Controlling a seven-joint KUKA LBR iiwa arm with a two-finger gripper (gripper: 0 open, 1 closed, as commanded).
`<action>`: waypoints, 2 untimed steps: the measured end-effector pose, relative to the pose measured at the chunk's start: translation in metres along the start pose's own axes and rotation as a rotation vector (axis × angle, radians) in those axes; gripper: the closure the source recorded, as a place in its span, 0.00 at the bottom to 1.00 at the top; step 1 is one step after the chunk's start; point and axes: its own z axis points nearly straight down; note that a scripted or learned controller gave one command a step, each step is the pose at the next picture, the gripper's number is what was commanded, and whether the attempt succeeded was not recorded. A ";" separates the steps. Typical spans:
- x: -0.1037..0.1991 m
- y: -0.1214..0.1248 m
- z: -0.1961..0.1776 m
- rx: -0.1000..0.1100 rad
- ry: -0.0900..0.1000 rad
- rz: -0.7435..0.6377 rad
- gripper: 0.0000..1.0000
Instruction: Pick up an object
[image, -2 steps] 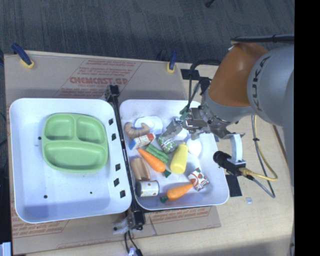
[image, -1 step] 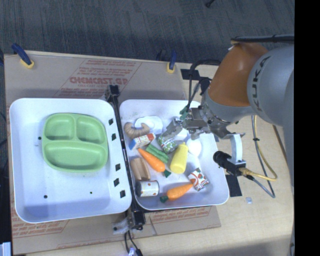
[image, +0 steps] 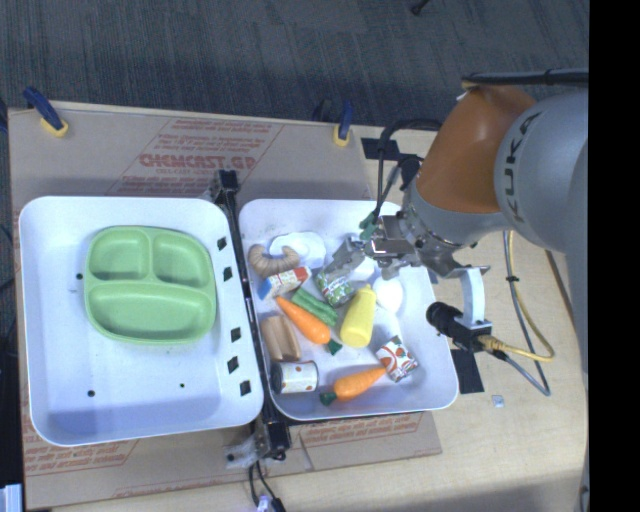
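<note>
1. The likeliest target, a small can with a green and red label, is lying in the middle of the right bin, just below the tool.
2. The tool is hanging low over the pile; whether its fingers are apart or together I cannot tell.
3. A yellow bottle is lying just right of the can, and a carrot is lying just left of it, so the space for a grip is looking tight.
4. To do this well, I judge the tool is needing to come straight down with one finger on each side of the can, missing both neighbours.
5. A second carrot and a tin are lying at the near side.
6. The left bin is holding a green tray.
</note>
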 end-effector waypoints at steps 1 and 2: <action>0.000 0.000 0.000 0.000 0.000 0.000 0.00; 0.000 0.000 0.000 0.000 0.000 0.000 0.00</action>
